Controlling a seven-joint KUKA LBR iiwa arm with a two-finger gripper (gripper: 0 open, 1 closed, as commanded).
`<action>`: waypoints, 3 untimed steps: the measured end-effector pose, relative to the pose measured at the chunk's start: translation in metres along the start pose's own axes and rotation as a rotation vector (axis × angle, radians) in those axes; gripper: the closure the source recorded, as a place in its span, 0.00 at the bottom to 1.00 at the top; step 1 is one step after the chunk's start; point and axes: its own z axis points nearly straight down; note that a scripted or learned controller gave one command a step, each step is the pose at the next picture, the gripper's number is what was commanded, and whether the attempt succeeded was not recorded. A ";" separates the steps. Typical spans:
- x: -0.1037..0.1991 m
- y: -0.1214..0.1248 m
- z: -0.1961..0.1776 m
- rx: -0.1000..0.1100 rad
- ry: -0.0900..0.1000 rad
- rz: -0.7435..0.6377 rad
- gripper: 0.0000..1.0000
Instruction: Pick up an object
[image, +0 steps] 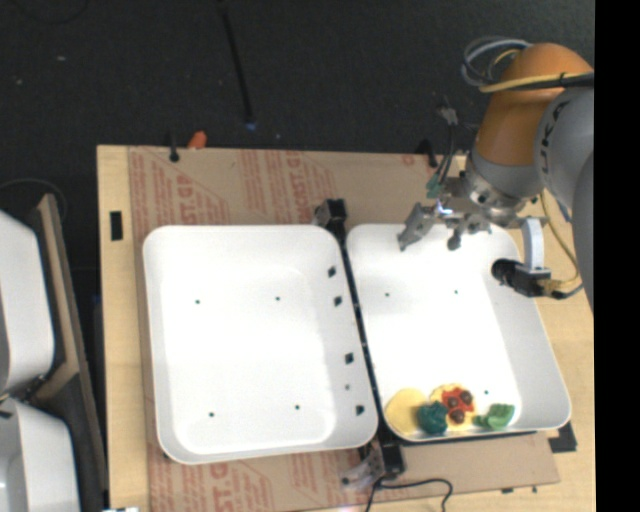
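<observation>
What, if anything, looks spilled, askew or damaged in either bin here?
Nothing looks spilled or damaged. The small objects sit bunched together at the near edge of the right bin, inside its rim. The gripper hangs over that bin's far edge, well away from them, fingers apart with nothing between them.

We count two white bins (250, 340), one hand (432, 236), and four small objects (452, 408) well below it.

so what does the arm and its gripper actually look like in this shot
The arm is grey with a rounded orange band above the wrist. Thin pale cables loop over the top of the orange part. Below it is a metallic grey wrist block with small teal-green bits on its side. The gripper has two slim grey metal fingers.
</observation>
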 end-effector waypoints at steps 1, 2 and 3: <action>-0.004 -0.081 0.079 0.007 0.000 0.002 0.00; 0.006 -0.114 0.052 -0.001 0.000 0.000 0.00; 0.015 -0.152 0.016 -0.002 0.000 0.000 0.00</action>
